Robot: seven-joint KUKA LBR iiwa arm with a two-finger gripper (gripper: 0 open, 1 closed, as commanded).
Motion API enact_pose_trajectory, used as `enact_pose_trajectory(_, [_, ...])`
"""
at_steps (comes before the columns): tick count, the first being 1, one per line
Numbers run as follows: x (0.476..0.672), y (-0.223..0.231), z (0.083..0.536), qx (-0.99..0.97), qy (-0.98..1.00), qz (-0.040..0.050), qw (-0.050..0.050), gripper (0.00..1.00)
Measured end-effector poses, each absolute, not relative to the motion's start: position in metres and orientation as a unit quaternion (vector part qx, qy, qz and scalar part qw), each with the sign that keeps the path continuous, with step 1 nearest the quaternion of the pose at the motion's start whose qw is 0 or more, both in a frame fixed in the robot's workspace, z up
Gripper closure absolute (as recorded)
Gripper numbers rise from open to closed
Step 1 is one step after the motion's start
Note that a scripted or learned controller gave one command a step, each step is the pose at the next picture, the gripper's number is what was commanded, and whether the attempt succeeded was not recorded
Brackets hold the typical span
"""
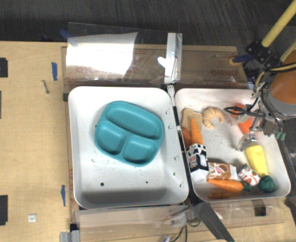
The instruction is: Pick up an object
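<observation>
Yellow object (257, 158) just under the claw (247, 141), grip state unclear; no legible labels nearby.

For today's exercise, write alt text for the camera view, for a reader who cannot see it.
A robot gripper hovers over a yellow object in the right bin, among carrots, a croissant and small packets. The left bin holds a teal divided plate.
</observation>
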State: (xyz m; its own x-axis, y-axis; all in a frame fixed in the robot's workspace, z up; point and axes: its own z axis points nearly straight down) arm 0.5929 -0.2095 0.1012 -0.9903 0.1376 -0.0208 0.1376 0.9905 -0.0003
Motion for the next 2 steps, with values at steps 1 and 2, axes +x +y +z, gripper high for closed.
enact_pose_trajectory(1, [0.592,-0.201,0.088,0.100,0.995,0.0000,0.004,0.00])
enact_pose_trajectory(2, [0.533,-0.225,0.088,0.102,0.995,-0.0009,0.004,0.00])
